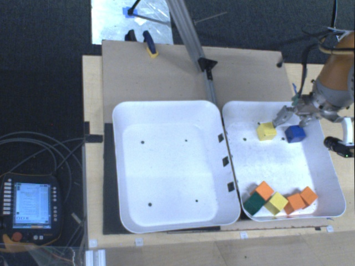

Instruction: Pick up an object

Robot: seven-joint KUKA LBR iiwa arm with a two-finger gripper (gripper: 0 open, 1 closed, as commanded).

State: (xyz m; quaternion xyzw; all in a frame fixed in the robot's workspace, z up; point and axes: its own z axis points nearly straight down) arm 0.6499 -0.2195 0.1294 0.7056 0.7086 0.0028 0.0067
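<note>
Two shallow white bins with smooth sides and round corners sit side by side on a flat tan bench (166,76). The left bin (127,126) has a few small dark dots on its floor. The right bin (327,170) holds the blocks. The arm (338,73) reaches in from 3 o'clock, with its orange band above the grey wrist. The gripper (294,115) hangs over the top part of the right bin. Its metal fingers look spread apart, and no block sits between them. A yellow cube (267,131) lies just at 7 o'clock from the gripper, close to one finger, but I cannot tell if they touch. A blue block (295,133) lies just at 6 o'clock from the gripper, a little to the right of the yellow cube. At the bottom of the right bin, around 5 o'clock in the view, a bunch of small blocks sits packed close: a green cube (254,204), a second yellow cube (275,203), and orange cubes (264,190) around them. A thin grey pole (186,26) slants across the top at 12 o'clock. A tablet (30,206) with a lit screen and loose cables lies at 8 o'clock, off the bench.
</note>
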